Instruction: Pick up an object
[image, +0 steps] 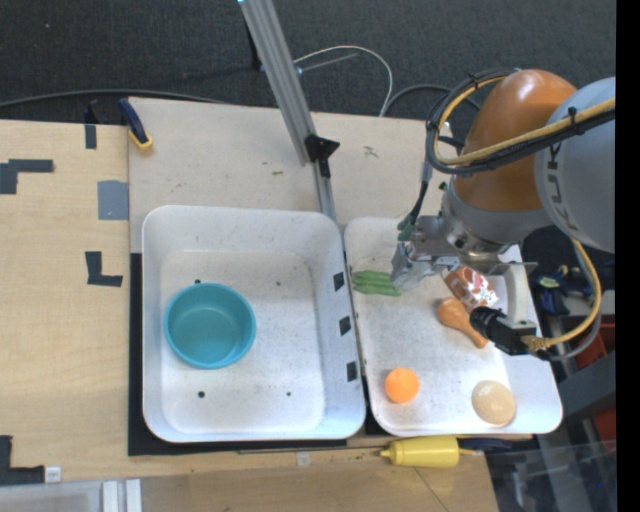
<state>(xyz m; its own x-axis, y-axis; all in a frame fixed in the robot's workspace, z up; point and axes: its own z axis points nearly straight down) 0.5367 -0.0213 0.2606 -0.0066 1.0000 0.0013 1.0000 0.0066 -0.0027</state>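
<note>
**Claw over the right bin, green piece at its left**

Where my claw (408, 262) hangs low in the right bin (430, 405), a green object (375, 284) lies just beside it, leftward, near the bin wall. Cannot tell the claw's state. An orange ball (401, 385) sits well apart, toward the front.

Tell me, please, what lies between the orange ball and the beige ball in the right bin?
Nothing: the camera view shows bare white bin floor between the orange ball and the beige ball.
</note>
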